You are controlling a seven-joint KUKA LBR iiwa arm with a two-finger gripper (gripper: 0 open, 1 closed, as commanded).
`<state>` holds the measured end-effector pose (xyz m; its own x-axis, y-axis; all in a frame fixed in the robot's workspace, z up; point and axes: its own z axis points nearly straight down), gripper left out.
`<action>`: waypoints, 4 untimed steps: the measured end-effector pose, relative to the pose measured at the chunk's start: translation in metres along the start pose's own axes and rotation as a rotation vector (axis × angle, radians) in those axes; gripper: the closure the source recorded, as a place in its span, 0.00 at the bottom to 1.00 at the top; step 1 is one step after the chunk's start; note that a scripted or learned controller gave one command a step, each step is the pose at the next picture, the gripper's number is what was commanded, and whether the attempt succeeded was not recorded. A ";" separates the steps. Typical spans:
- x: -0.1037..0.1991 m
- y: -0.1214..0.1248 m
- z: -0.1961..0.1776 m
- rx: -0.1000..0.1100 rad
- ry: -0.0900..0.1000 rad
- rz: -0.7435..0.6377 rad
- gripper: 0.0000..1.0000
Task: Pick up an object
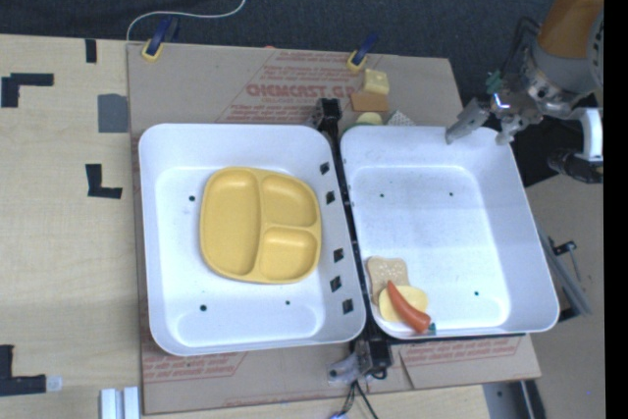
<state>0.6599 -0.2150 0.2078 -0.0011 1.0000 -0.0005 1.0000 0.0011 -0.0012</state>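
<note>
Yellow plate (261,224) in left bin (162,211); claw (483,125) open above right bin (525,240) corner.

Small food toys in the right bin, a plate in the left

A red sausage (408,306) lies slantwise, running from 11 to 5 o'clock, atop a round yellow slice (396,307); a tan bread slice (384,271) lies flat, touching them at their 12 o'clock side; all three huddle in the right bin's (510,211) 7 o'clock corner. A yellow three-compartment plate (260,224) lies flat near the middle of the left bin (162,240)
</note>
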 end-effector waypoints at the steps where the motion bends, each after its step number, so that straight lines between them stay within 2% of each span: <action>1: 0.081 -0.089 0.070 0.014 0.008 -0.003 0.00; 2: 0.117 -0.035 0.126 -0.001 0.000 -0.004 0.00; 3: 0.116 0.009 0.123 0.002 -0.001 -0.003 0.00; 4: 0.121 -0.003 0.123 0.000 -0.001 0.001 0.00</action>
<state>0.6570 -0.0943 0.0842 0.0000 1.0000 -0.0012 1.0000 0.0000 -0.0014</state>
